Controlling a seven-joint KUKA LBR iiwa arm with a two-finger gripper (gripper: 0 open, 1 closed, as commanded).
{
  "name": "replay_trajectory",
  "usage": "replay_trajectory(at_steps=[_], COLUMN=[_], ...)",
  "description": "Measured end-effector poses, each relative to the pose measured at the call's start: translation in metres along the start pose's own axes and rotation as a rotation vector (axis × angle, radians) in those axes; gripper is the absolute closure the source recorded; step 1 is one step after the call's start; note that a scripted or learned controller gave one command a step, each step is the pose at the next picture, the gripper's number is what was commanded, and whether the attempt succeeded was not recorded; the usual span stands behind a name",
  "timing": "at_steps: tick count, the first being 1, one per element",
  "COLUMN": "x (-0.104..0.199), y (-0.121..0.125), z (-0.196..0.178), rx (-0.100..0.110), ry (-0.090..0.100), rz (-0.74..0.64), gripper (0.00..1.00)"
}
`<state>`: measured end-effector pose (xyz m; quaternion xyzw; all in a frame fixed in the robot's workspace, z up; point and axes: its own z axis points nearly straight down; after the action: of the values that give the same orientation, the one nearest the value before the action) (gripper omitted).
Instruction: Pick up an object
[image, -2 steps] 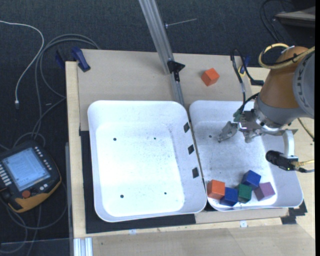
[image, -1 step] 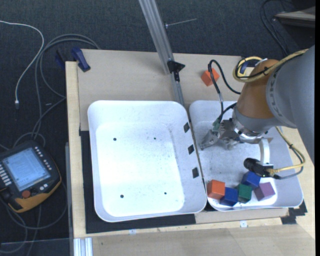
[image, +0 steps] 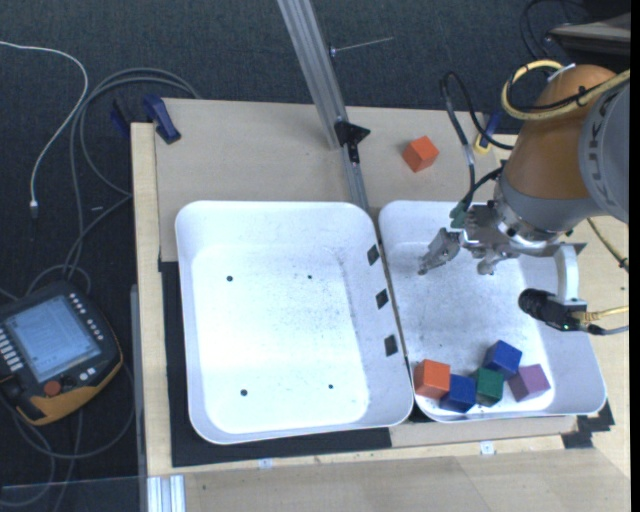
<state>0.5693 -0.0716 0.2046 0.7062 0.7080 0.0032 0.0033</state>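
My gripper (image: 462, 256) hangs over the upper middle of the right bin (image: 590, 350), its two fingers spread open with nothing between them. Several blocks lie bunched at the bin's front edge, well below the gripper: an orange block (image: 432, 377), a blue block (image: 460, 392), a green block (image: 489, 384), another blue block (image: 503, 357) and a purple block (image: 530, 380). A further orange block (image: 421, 153) rests on the bench behind the bins, outside them.
The left bin (image: 200, 300) lies beside the right one. A slanted metal post (image: 325, 85) rises behind the bins' shared wall. A blue clamp (image: 160, 118) sits at the bench's back left corner. A teach pendant (image: 50, 350) lies off the bench on the left.
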Motion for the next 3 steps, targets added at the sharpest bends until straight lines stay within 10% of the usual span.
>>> replay_trajectory(at_steps=[1, 2, 3], x=[0.0, 0.013, -0.017], y=[-0.002, -0.083, -0.062], z=[0.005, -0.001, -0.079], rx=[0.009, 0.016, -0.001], ry=[0.0, 0.003, -0.003], rz=[0.001, 0.004, 0.003], gripper=[0.0, 0.0, 0.0])
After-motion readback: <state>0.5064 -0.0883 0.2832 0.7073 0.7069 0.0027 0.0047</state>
